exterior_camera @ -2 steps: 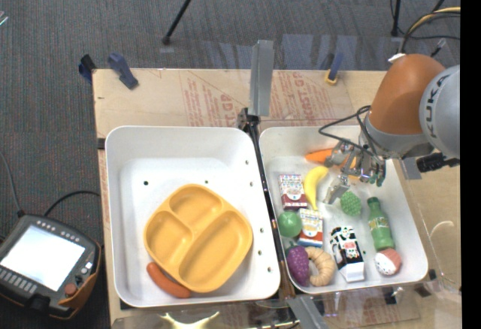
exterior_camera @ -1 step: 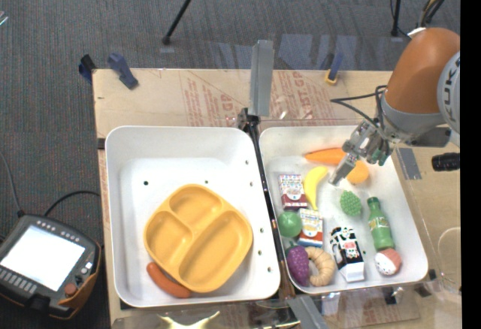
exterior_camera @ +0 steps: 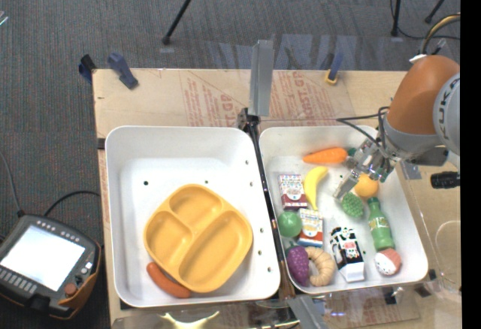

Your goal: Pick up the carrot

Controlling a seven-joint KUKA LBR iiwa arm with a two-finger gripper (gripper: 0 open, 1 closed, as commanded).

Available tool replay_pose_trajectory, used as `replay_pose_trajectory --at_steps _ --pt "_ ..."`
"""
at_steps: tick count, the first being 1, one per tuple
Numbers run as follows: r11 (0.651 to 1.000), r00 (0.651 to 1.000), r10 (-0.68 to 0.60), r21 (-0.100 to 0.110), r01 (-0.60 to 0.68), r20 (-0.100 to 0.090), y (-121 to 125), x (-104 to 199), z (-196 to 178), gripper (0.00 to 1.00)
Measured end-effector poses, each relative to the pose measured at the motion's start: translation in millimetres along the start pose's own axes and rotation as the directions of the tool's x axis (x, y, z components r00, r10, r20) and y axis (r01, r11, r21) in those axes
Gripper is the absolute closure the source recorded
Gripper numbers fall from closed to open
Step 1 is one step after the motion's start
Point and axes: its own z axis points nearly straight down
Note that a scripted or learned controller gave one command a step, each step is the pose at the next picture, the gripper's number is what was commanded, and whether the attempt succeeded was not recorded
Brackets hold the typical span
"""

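The orange carrot [exterior_camera: 326, 156] with a green top lies near the back of the right bin [exterior_camera: 417, 245], pointing left. My gripper [exterior_camera: 363, 174] hangs just right of the carrot's green end, above a yellow lemon [exterior_camera: 367, 187]. Its fingers [exterior_camera: 348, 185] look spread, so it is open with nothing between them. The carrot rests apart from the gripper.
Around the carrot lie a banana [exterior_camera: 314, 185], a small carton [exterior_camera: 291, 191], a green knobbly fruit [exterior_camera: 352, 205] and a green bottle [exterior_camera: 379, 224]. Nearer the front sit grapes [exterior_camera: 297, 264] and a milk carton [exterior_camera: 347, 252]. The left bin [exterior_camera: 128, 170] holds a yellow divided plate [exterior_camera: 198, 237] and a sausage [exterior_camera: 169, 282].
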Motion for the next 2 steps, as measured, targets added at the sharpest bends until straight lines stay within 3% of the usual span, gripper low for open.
replay_pose_trajectory --at_steps 1,2 --pt "0.963 0.963 0.270 -0.002 -0.270 0.000 -37.2 43.4 -0.9 0.00" --pt "0.944 0.944 0.330 -0.003 -0.330 0.002 -40.1 76.6 -1.0 0.00"
